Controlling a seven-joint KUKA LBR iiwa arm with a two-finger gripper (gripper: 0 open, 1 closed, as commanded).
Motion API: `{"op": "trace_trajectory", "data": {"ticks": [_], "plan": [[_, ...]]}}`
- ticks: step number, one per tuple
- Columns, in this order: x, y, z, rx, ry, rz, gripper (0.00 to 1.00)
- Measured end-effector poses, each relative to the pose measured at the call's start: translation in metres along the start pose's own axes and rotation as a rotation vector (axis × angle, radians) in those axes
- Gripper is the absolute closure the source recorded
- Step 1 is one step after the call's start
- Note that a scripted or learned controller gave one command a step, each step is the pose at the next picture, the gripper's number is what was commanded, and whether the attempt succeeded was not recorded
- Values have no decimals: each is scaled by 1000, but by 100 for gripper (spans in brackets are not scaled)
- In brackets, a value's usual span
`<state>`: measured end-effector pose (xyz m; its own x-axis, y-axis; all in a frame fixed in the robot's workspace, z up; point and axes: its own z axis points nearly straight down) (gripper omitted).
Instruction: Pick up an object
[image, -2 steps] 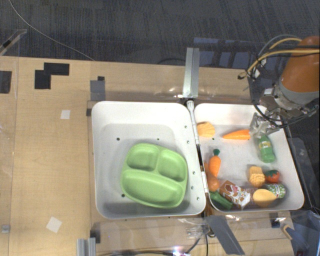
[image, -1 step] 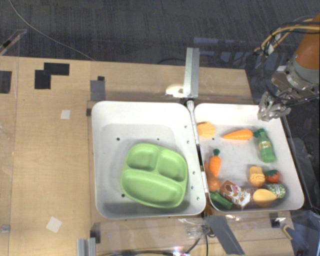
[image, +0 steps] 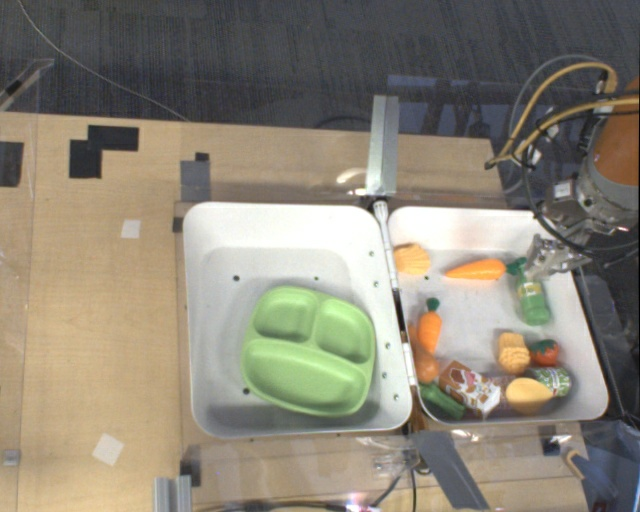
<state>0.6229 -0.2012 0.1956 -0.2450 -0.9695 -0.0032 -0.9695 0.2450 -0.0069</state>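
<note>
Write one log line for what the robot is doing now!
gripper: over right bin, beside green bottle | held: nothing seen | green plate: left bin

- The light wooden worktop (image: 100, 330) bears two shallow white plastic bins side by side.
- The left bin (image: 215, 240) holds a green three-compartment plate (image: 310, 350).
- The right bin (image: 480, 235) holds toy food: an orange plastic carrot (image: 477, 269) near the far wall, a small green bottle (image: 532, 301) just right of it (under the hand (image: 552, 256)), and a red printed carton (image: 470, 387) at the near edge.
</note>
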Motion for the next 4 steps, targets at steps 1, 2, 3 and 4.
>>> {"op": "trace_trajectory", "data": {"ticks": [1, 2, 3, 4], "plan": [[0, 0, 0, 1, 0, 0, 0], [-38, -12, 105, 8, -1, 12, 0], [-40, -14, 91, 18, -6, 13, 100], [-7, -48, 65, 4, 1, -455, 100]]}}
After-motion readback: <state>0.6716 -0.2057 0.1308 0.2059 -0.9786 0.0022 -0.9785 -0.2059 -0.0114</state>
